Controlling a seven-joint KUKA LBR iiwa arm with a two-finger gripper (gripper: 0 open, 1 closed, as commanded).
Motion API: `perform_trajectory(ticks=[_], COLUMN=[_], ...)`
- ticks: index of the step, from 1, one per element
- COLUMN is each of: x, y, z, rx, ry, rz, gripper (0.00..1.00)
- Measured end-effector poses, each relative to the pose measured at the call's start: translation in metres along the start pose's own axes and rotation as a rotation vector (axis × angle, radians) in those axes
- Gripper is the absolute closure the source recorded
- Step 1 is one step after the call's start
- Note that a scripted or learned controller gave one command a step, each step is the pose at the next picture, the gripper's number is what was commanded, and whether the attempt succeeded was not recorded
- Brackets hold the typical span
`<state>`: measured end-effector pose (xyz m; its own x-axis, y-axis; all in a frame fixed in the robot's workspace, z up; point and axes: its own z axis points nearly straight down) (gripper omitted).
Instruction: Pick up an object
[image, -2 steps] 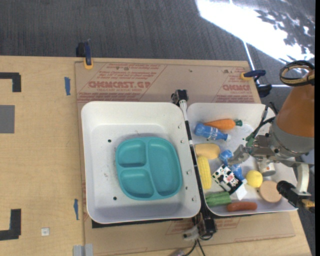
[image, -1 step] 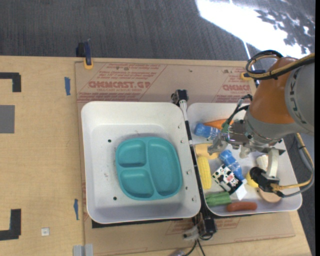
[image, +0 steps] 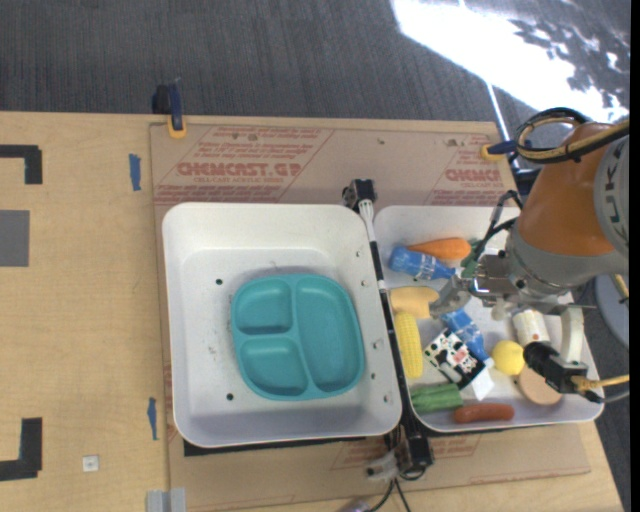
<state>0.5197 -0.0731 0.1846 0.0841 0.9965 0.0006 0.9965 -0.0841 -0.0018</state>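
Toy food heaped in the right bin

Nearest lie a red sausage and green pickle, then corn and a lemon. The gripper hangs above; its grip cannot be made out. Farthest: a carrot.

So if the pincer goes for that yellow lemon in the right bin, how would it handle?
The lemon looks round and smooth, so it may roll or squirt out of a pinch. It is probably a light plastic toy, like the corn nearby. Neighbours crowd it closely, which may limit rolling but hinder finger access.
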Motion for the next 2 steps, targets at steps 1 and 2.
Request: perform_trajectory(ticks=[1,2], x=[-0.0230,-0.0227], y=[-0.0027,-0.0020], z=[0.0871,0.0772], rx=[-0.001,-0.003], ry=[0.000,0.000], rz=[0.054,0.054], gripper=[0.00,1.00])
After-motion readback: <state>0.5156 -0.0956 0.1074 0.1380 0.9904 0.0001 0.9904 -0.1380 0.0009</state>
